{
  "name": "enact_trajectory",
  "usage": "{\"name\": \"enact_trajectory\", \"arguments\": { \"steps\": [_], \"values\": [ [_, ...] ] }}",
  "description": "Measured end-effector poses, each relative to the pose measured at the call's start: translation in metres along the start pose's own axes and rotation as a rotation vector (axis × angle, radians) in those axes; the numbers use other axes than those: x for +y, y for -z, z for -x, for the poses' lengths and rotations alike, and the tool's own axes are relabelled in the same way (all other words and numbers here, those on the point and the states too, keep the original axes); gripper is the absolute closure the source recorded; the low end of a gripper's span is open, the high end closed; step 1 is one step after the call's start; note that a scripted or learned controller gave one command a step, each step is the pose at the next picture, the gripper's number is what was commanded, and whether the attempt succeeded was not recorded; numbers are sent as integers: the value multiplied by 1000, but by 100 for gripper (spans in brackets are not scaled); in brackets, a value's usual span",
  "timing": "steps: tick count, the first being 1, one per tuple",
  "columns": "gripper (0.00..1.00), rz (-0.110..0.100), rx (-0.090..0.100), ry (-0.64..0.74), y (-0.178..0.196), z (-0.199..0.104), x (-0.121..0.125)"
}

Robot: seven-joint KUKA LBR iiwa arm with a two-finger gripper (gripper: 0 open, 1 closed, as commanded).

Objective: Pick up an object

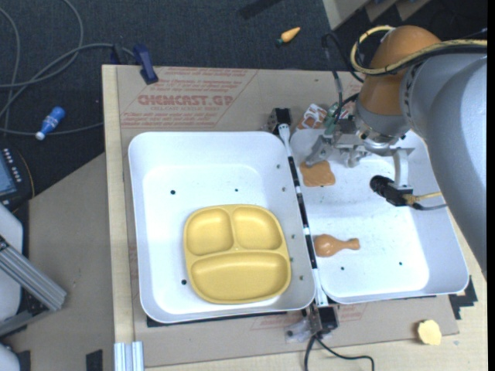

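My gripper (334, 154) hangs low over the back left corner of the right bin (387, 277). Its two grey fingers stand apart, so it is open with nothing between them. The left finger (315, 158) reaches down to the top edge of a flat tan slice (319, 176) lying against the bin's left wall. A tan drumstick-shaped piece (335, 246) lies further forward in the same bin, apart from the gripper. In the left bin (155, 168) rests a yellow divided plate (235, 252).
A small orange and white item (313, 116) and a black piece (280, 118) sit just behind the bins. On the bench's front right lies a yellow lump (428, 331). A blue clip (144, 62) marks the back left corner.
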State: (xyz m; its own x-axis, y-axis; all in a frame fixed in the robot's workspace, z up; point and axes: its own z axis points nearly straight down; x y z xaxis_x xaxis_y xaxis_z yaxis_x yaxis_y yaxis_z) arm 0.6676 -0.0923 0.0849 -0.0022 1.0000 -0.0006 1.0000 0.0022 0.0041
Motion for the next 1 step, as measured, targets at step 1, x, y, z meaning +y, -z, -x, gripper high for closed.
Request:
{"name": "enact_trajectory", "arguments": {
  "steps": [1],
  "values": [
    [0,-7,1,-3,0,5,-18]
  ]
}}
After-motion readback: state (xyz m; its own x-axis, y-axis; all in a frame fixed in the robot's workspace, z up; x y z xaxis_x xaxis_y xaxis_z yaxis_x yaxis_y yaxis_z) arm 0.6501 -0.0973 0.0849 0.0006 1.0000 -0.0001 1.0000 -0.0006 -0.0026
